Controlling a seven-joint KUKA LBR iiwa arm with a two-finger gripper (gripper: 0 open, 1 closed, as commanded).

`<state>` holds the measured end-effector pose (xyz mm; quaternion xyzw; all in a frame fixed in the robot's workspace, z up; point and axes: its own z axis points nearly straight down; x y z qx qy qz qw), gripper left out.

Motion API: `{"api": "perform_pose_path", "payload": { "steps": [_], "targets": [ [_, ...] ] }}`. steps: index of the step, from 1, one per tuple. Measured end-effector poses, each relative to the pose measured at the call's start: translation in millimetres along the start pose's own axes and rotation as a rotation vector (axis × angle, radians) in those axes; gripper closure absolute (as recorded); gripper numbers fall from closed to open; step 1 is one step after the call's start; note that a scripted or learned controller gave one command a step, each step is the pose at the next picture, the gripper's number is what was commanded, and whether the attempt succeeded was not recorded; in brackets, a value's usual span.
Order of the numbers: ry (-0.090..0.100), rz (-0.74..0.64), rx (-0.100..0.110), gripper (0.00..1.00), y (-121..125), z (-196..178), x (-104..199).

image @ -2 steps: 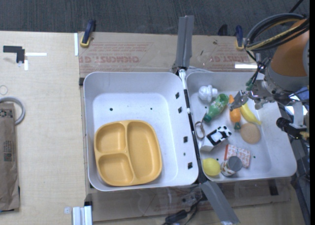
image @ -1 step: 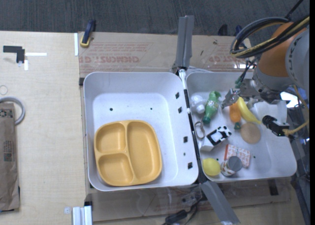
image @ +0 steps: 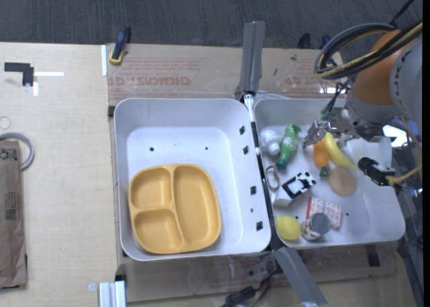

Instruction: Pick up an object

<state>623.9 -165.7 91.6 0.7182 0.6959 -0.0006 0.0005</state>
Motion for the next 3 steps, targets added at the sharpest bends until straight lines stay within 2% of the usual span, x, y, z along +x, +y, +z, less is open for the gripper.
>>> {"api": "perform_pose_path", "payload": {
  "steps": [1,2,3],
  "targets": [
    [-0.006,0.002,-0.018,1.0,5,-19,-3],
    [0.0,-0.077,-0.001,1.0,5,-103,21],
    [0.0,-0.077,0.0,0.0,5,-102,21]
  ]
}}
